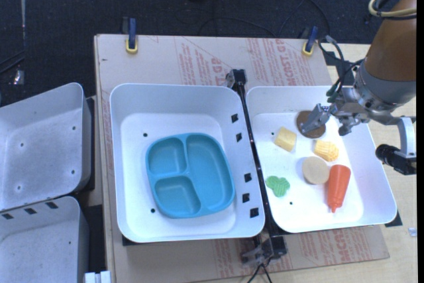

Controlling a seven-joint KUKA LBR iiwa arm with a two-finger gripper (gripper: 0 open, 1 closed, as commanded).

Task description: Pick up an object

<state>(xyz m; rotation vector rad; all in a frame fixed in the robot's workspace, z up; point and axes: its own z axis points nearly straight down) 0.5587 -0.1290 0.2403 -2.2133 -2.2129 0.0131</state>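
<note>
The right bin [377, 212] holds several toy foods: a yellow cheese block [286, 139], a brown disc [307, 124], a yellow corn piece [326, 150], a beige round piece [316, 171], a red carrot-like piece [337, 187] and a green broccoli [278, 185]. My gripper [333, 121] hangs over the bin's far part, just above the corn and beside the brown disc. It is open, and its fingers hold nothing. One finger [320, 117] overlaps the disc's right edge.
The left bin [126, 142] contains a blue divided plate [189, 174]. A black-marked divider [248, 149] runs between the bins. The arm's grey and orange body [391, 56] looms over the right bin's far right corner. White lids [40, 142] lie off the bench at left.
</note>
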